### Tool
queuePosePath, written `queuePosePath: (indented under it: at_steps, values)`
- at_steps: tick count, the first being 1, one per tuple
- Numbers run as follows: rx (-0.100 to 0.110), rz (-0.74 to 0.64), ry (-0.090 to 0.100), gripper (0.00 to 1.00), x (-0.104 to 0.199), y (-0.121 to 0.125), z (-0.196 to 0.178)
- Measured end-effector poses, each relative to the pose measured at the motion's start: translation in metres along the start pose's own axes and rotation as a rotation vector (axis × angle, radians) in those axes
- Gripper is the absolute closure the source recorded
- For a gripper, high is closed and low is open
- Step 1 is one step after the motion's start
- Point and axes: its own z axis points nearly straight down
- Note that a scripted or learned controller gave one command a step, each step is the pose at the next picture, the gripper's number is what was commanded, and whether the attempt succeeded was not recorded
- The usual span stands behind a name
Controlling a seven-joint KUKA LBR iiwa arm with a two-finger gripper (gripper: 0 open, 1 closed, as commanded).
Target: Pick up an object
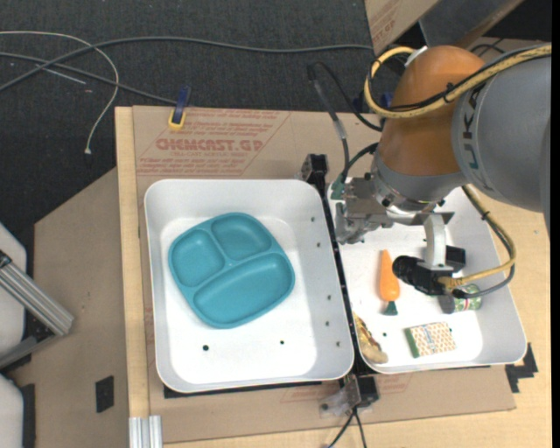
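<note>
A: What do we enter first, nearest us?

B: The cardboard sheet point(219, 140) that lies under both bins. A metal rail point(31, 293) lies off its edge on the view's left.

A: And inside the right bin point(499, 341)?

B: At its near left corner we log a tan scrap point(371, 343), lying against the wall. Just beside it, further right, is a patterned card point(430, 339), lying flat and a little askew.

A: Next item back?

B: A carrot point(388, 276), lying flat in the left half of that bin. Its dark stalk end points toward us and its narrow tip points away. It touches neither the scrap nor the card.

A: And the left bin point(254, 359)?

B: We enter one blue plate point(231, 269) with three compartments, resting near the middle of the white floor.

A: What about the tool?

B: The gripper point(352, 223) hangs over the far left part of the right bin, close to the wall the two bins share. It is beyond the carrot's tip and apart from it. We cannot tell how far it is open, nor whether it has hold of anything. The arm point(437, 105) rises behind it, orange and grey, and covers the bin's far right corner.

A: Furthest entries?

B: Red printing on the far strip of the cardboard, and a blue clip point(181, 107) at that far edge. Beyond it is dark carpet point(52, 114) with a pale cable point(96, 52) looping across. A brown box point(394, 22) sits at the top of the view.
</note>
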Motion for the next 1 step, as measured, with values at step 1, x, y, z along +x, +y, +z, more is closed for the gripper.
queuePosePath:
  at_steps: [1]
  values:
    - [0.001,-0.002,0.000,1.00,0.0412,-0.0204,0.0116]
